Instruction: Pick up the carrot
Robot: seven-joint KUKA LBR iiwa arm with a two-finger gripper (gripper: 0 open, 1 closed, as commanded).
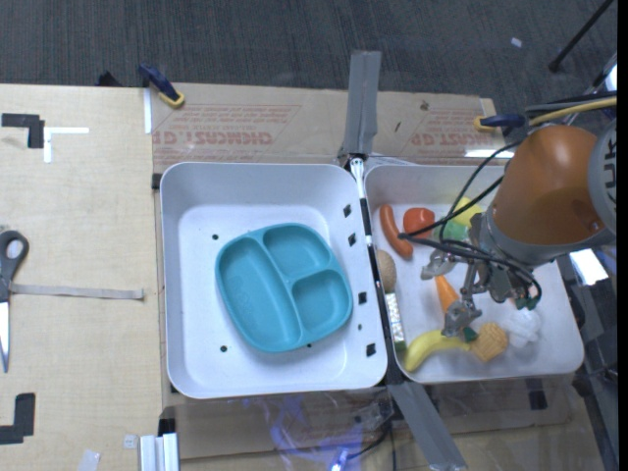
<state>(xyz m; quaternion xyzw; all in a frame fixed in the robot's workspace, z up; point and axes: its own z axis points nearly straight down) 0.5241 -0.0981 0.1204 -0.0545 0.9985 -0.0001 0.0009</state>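
Carrot (446, 291) lay in the right bin (559, 356), between the sausage (392, 229) and the banana (432, 345), long axis running up-down, slightly tilted. Gripper (461, 317) hung right over its lower end, nearly touching. Whether it was spread or clamped: cannot tell, too cluttered by cables.

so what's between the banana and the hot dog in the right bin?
In the camera view, the carrot lies between the banana and hot dog, with the gripper at the carrot's lower end.
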